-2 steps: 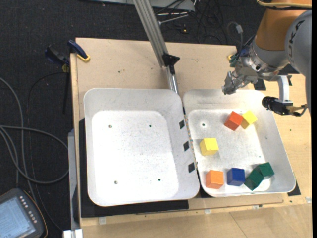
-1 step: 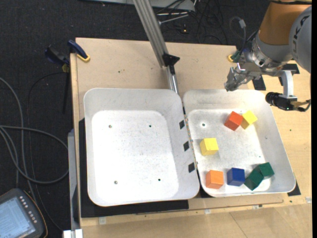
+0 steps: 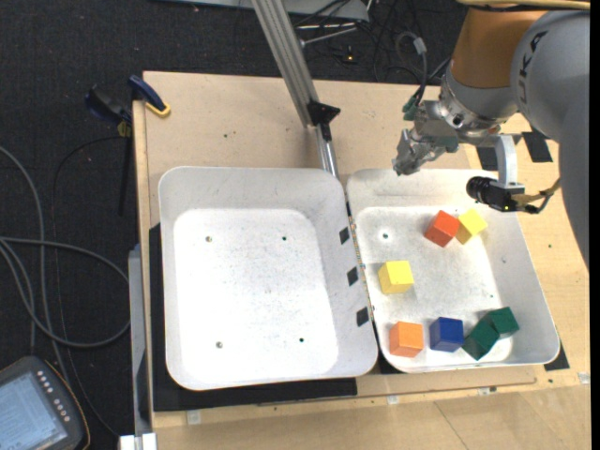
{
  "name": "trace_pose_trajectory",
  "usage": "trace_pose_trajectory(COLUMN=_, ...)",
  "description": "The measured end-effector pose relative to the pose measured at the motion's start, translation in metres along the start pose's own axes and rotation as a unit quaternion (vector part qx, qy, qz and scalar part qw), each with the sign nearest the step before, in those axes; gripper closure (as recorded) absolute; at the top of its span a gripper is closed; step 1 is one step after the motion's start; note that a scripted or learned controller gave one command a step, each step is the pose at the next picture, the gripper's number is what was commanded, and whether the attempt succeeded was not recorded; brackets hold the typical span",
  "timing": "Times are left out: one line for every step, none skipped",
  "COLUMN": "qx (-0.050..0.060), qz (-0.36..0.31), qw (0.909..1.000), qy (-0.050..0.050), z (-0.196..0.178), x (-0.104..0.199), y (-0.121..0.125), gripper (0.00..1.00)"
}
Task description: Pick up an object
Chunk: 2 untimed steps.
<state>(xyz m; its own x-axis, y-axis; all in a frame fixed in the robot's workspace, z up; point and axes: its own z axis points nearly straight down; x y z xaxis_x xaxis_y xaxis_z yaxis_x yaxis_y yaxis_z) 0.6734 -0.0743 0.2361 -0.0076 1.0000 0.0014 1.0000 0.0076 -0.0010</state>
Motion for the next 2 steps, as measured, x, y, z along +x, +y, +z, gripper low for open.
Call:
trace_pose_trajectory(qx=0.0, qz=0.0, qw=1.0, qy=0.0, z=-0.009, x=0.05, y=-0.015, gripper=1.0)
trace_pose_trajectory(qx=0.0, qz=0.0, qw=1.0, qy=0.0, z=-0.015, x=0.102, y=-0.032, gripper=1.0)
